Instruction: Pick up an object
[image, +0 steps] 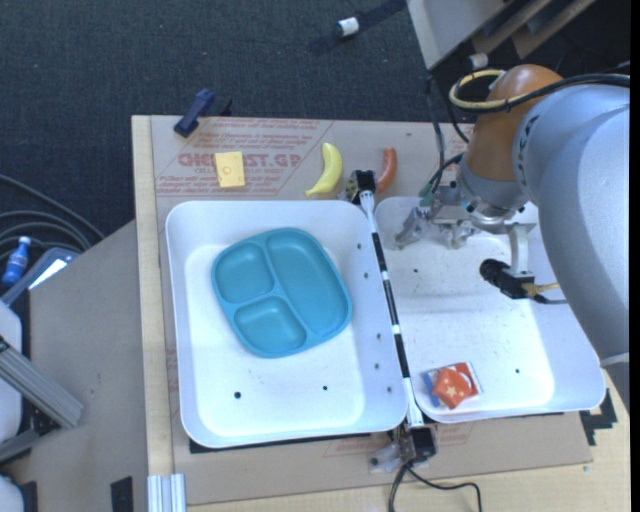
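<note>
The arm (570, 160) comes in from the right, grey with its orange band showing at the far side, and it carries the hand (432, 232) over the far left corner of the right bin (520, 345). The hand sits low above the white floor there, close to the far wall and just right of the ridge where the two bins meet. From this angle I cannot tell how far open the hand is, or whether it has hold of anything.

Now the candidates. In the right bin a small orange packet (453, 384) with white markings lies flat in the near left corner, well apart from the hand, with the length of the bin between them. Over in the left bin (200, 350) a blue plate (281, 291) with three compartments lies flat a little far of centre, turned at a slant to the bin's walls, touching none of them.

Beyond the bins, on the surface (270, 140), a yellow banana (326, 169) lies just past the left bin's far right corner. An orange sausage-shaped piece (386, 169) lies just to its right. A small yellow square (230, 171) lies further left, on red printed lettering. A dark blue object (194, 112) hangs over the surface's far left edge.
</note>
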